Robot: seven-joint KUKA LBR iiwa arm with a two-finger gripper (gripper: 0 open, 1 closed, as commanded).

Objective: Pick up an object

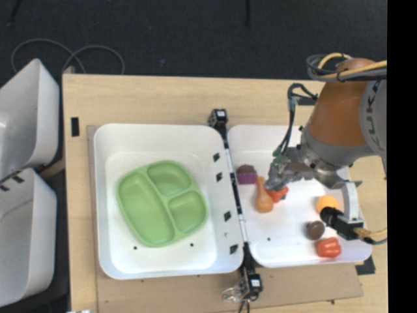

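1. My gripper (279,182) hangs low over the right bin (296,253), close to the divider between the two bins. Whether it is apart or closed I cannot tell; the wrist hides that.
2. Taking the gripper as the landmark: a small red object (279,195) sits right at its tip, touching or nearly so. I cannot tell whether it is held.
3. Just beside the gripper, on its left and slightly below, lies an orange carrot-shaped object (262,197), narrow end pointing up, rounded end down.
4. Up and to the left of the gripper sits a small purple block (245,174), near the divider.
5. Right of the gripper and lower, a yellow-orange piece (327,204) shows beside a black fitting on my arm.
6. Further down and right of the gripper lie a brown round object (315,229) and, below it, a red pepper-like object (328,247) near the bin's front rim.
7. Well apart to the gripper's left, the left bin (111,253) holds a green divided plate (161,203) with three compartments.
8. Both bins rest on a light wooden bench (163,96).
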